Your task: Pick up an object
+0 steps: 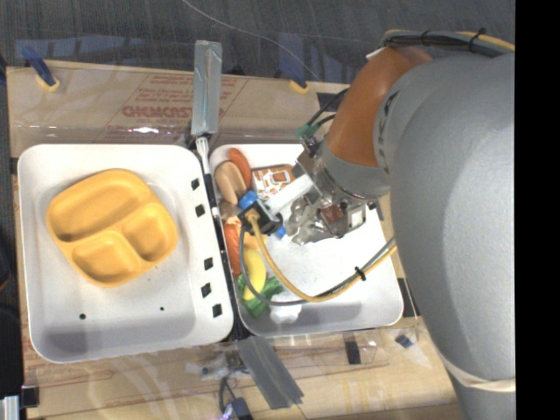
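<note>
Camera view, hand [308, 226] just right of hot dog [229, 182]

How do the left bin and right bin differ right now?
The left bin holds one yellow divided tray; the right bin holds several small items crowded along its left wall. The arm's gripper is over the right bin, not the left bin. Both are shallow and white.

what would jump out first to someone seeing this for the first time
The big grey arm with its orange band takes up the right side, its gripper down in the right bin. Next is the yellow divided tray lying alone in the left bin. A cluster of toy food lines the right bin's left wall, just beside the gripper.
</note>
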